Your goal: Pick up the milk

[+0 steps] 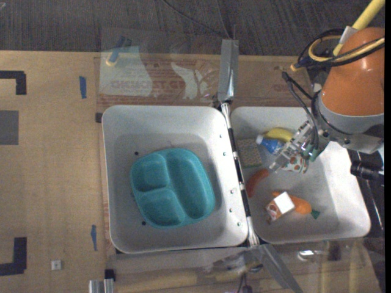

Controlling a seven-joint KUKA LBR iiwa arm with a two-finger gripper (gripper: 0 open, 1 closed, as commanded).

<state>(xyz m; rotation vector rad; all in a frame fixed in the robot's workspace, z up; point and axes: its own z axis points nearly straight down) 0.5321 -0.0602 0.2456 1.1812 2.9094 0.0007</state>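
Wooden bench (55, 163), two white bins (side by side) (116, 182), blue tape (82, 87)

The right bin (348, 224) was crowded toward nine o'clock: a yellow-capped bottle (275, 140), an orange piece (256, 180), a small carton (280, 206) touching a carrot (300, 206). Its three o'clock side lay open. In the left bin (122, 133), a teal tray (172, 187) took the middle, leaving bare floor along twelve o'clock.
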